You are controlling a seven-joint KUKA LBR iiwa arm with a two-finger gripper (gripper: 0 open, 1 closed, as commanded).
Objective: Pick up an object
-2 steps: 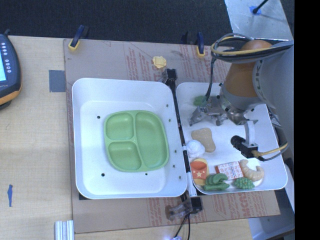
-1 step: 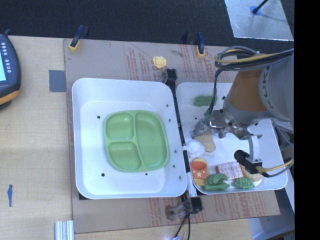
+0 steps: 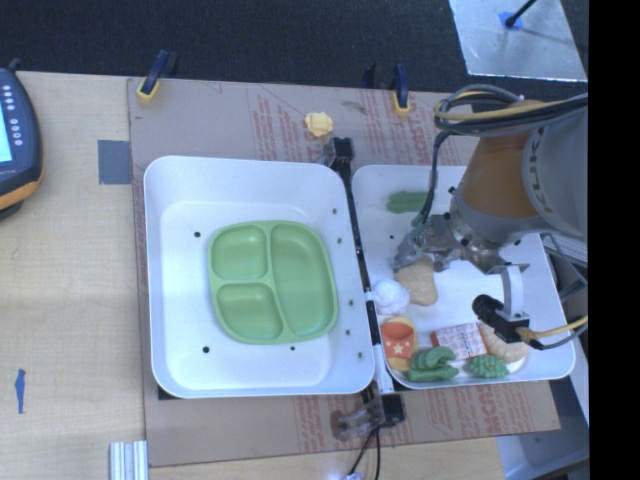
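Counter: two white bins side by side on a cardboard sheet [image 3: 300, 128].

Left bin [image 3: 170, 268]: a green divided plate [image 3: 272, 281] lies flat near its centre, three compartments, nothing in them.

Right bin [image 3: 555, 288]: the loose objects all lie here.
- Green pod [image 3: 405, 202] at 12 o'clock in the bin, near the far wall.
- Beige lump [image 3: 421, 288] left of the bin's centre, with a white crumpled piece [image 3: 386, 293] just beside it at its 9 o'clock, against the bin's left wall.
- Red box with a star [image 3: 397, 340] at 7 o'clock, near the left wall.
- Green pea pods [image 3: 433, 362] at 6 o'clock by the near wall.
- Red-and-white packet [image 3: 460, 339] just at 1 o'clock from the pods.
- Green floret [image 3: 487, 366] at 5 o'clock, with a tan pastry piece [image 3: 503, 345] touching or just beside it.

Arm: enters from 3 o'clock, orange band [image 3: 495, 173] over the bin's far-right part. The hand [image 3: 420, 252] is low over the bin, at 12 o'clock from the beige lump and very close to it; contact not resolvable. Nothing is seen held. Hand state: cannot tell, as the wrist hides it.

Outside the bins: a small yellow thing [image 3: 318, 123] on the cardboard at 12 o'clock from the gap between the bins; a clamp [image 3: 152, 76] at the sheet's far-left corner.
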